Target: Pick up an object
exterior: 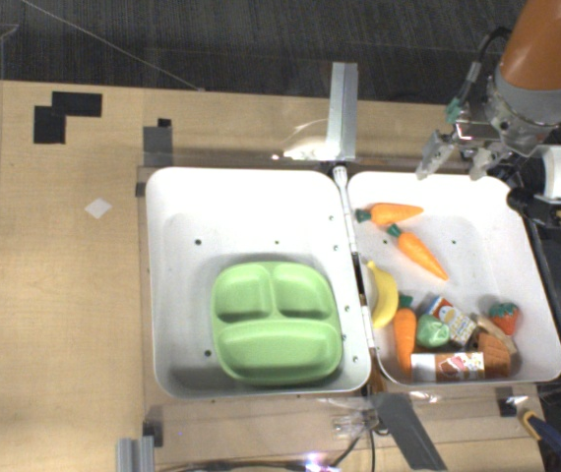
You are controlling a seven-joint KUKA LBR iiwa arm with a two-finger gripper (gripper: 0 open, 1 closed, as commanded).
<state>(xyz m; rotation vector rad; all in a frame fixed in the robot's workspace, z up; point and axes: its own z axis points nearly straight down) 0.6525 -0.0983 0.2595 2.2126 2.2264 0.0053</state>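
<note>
Bins: both white point(251, 190), grey dots on the floors. Left of the divider point(351, 254): light green compartment tray point(276, 321), plain. Right of the divider: two orange carrots point(396, 212) with dark green tops, yellow banana point(384, 295), a third orange carrot point(405, 329) below it, small green item point(432, 331), red-and-white printed packets point(448, 366), brown piece point(495, 348), reddish-orange item with green top point(504, 315). Bench point(54, 293) tan wood grain with black square marks. Arm band point(546, 37) orange, wrist grey.
</note>
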